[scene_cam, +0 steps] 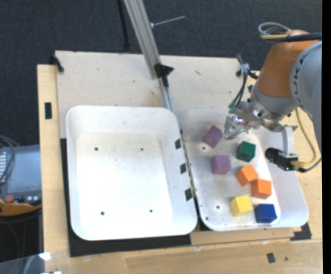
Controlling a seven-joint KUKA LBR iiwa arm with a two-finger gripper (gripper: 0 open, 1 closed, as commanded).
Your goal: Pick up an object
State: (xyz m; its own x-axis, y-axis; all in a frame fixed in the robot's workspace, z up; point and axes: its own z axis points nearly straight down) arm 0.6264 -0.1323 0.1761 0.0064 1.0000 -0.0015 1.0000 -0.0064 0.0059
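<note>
**Arm over the right bin, blocks scattered below**

Left bin [125, 170] sits on the desk [108, 73]. In the right bin [299, 210] there's a purple block [212, 136] right beside the gripper [232, 129], another purple block [220, 164] below it, then a green block [246, 151], two orange blocks [247, 174] [261, 188], a yellow block [240, 205] and a blue block [265, 213]. Can't tell if the fingers are wide or narrow; nothing visibly held.

A pale wooden tabletop [102, 76] fills the middle of the frame, over dark speckled floor [51, 16] (seemingly carpet). A slanted aluminium rail [142, 30] rises at top centre. At lower left sits a grey device [16, 173] with cables.
</note>
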